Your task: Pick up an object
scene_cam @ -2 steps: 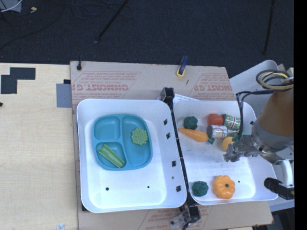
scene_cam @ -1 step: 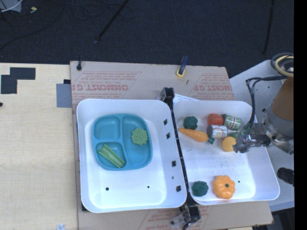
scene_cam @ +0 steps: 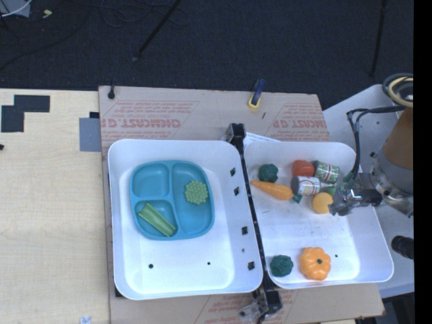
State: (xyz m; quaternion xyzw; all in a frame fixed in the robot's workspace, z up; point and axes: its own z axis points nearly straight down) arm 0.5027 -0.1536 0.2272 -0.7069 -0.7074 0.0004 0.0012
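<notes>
Camera view, nearest edge first: you have a small orange pumpkin (scene_cam: 314, 262) and a dark green piece (scene_cam: 281, 265) at the front of the right bin (scene_cam: 368, 265); further in, the tool (scene_cam: 339, 205) sits low beside a yellow ball (scene_cam: 322, 202), touching or nearly so; whether it is wide or narrow you cannot tell. Beyond lie a carrot (scene_cam: 273, 190), two small cans (scene_cam: 316, 179), a red piece (scene_cam: 302, 168) and broccoli (scene_cam: 268, 173). My worry: the ball is round and crowded against the cans, so a closing tool may squirt it aside or catch a can instead.
</notes>
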